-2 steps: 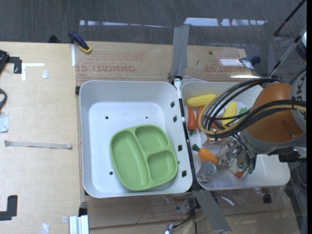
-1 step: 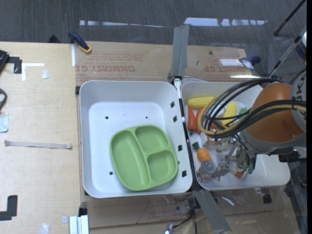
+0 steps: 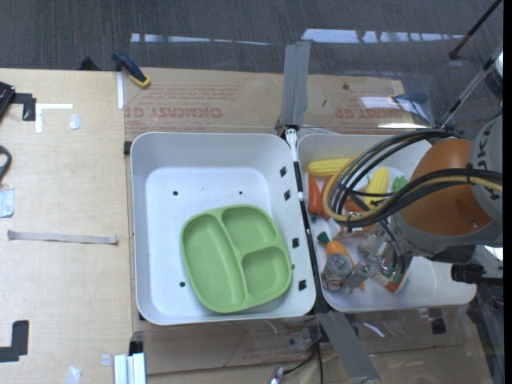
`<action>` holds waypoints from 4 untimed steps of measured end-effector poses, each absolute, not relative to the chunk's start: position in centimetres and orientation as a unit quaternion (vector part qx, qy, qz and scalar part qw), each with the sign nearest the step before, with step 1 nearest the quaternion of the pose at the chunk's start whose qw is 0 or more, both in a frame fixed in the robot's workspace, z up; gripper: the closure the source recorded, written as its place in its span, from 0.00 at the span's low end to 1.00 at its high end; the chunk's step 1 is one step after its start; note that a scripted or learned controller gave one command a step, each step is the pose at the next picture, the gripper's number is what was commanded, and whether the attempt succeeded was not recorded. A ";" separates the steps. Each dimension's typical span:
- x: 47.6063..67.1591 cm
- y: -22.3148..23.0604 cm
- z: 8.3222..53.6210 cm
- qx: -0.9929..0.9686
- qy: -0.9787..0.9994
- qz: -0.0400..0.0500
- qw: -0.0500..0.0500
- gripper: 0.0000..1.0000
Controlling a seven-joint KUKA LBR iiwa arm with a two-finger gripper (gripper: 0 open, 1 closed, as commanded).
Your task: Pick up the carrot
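Observation:
The carrot [image 3: 338, 248] looks like the small orange piece with a green end, low on the left side of the right bin [image 3: 448, 294]. My gripper [image 3: 346, 274] is down in that bin's front left corner, just below the carrot and touching or nearly touching it. Its metal parts and the cables hide the lower part of the carrot. I cannot see anything held in it.
A longer orange-red piece [image 3: 316, 196] lies along the right bin's left wall. Yellow corn or banana pieces [image 3: 332, 166] and a green bit [image 3: 399, 184] sit behind it. The left bin [image 3: 160, 214] holds a green divided plate [image 3: 237, 256]. Black cables [image 3: 376, 174] loop over the right bin.

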State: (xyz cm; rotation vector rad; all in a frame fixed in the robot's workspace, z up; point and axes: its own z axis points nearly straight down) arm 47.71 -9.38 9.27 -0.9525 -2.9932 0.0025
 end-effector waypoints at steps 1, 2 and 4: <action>53.3 -7.4 19.1 -0.325 -0.946 0.001 -0.001 0.00; 49.0 -9.6 10.3 -0.304 -0.953 0.000 -0.001 0.00; 49.1 -9.6 11.2 -0.303 -0.953 0.001 -0.002 0.00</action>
